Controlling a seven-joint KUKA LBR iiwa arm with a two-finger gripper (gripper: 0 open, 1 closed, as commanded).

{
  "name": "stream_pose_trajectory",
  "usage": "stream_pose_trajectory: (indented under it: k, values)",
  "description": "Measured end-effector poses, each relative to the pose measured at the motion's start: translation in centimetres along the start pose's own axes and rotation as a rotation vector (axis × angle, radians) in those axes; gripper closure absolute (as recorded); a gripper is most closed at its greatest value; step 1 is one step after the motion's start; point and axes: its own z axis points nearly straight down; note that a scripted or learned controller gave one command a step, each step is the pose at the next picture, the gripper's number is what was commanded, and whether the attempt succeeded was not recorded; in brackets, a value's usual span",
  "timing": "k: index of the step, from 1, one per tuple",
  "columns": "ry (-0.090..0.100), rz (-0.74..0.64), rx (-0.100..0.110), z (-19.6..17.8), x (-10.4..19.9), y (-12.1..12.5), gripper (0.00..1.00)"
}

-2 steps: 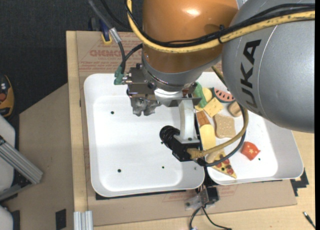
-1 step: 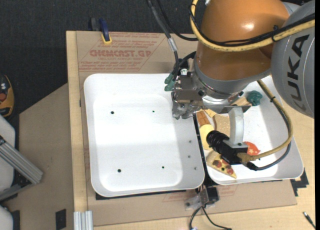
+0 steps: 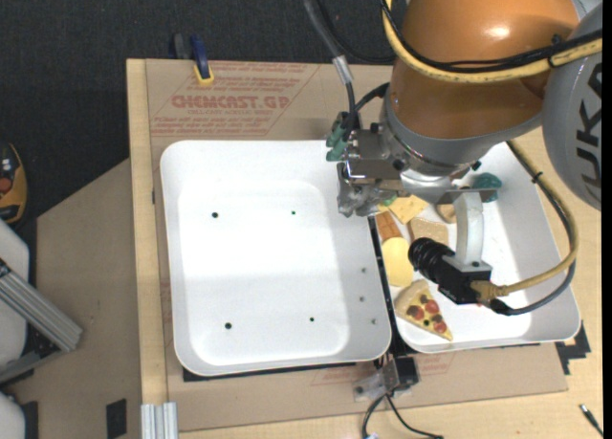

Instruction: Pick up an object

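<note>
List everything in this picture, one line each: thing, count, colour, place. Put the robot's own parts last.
white bins: two, side by side on the bench.
pizza slice: one, tan with red and dark toppings, near front of right bin.
yellow round piece: one, right bin, by the shared wall.
cheese-like wedge: one, pale yellow, right bin, under the wrist.
other toy food: several brown and tan bits beside it; count unclear.
cardboard sheet: one, brown with red print, under the bins.
clamp: one, blue and yellow, at the cardboard's far edge.
arm: one, grey with orange band, over the right bin.
</note>
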Motion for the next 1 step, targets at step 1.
stream_pose_trajectory:
  k: [1]
  values:
    - [0.004,-0.007,-0.007,-8.59,3.88,0.03,1.00]
